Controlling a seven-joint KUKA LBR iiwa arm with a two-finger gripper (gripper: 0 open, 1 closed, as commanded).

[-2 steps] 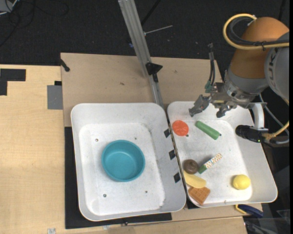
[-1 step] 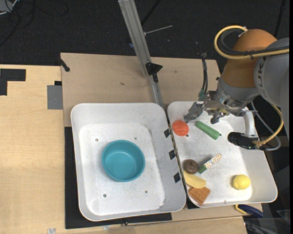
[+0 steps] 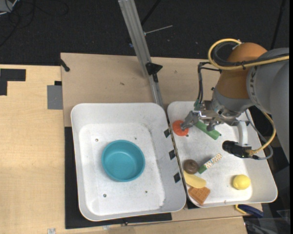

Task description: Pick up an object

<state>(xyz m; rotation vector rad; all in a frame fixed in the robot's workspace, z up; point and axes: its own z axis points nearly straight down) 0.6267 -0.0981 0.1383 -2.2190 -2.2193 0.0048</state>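
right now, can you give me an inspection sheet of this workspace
surface: wooden bench bearing two white bins side by side, left bin and right bin
job's things: in the right bin, a red round piece, a green piece, a brown round piece, a small patterned stick, a pale yellow piece, an orange wedge, a yellow ball
clutter: teal bowl in the left bin
grippers: tool low over the far end of the right bin, between the red and green pieces; finger state unclear
cables: yellow hose looped at the wrist; black cables on the dark floor
surroundings: slanted metal rail
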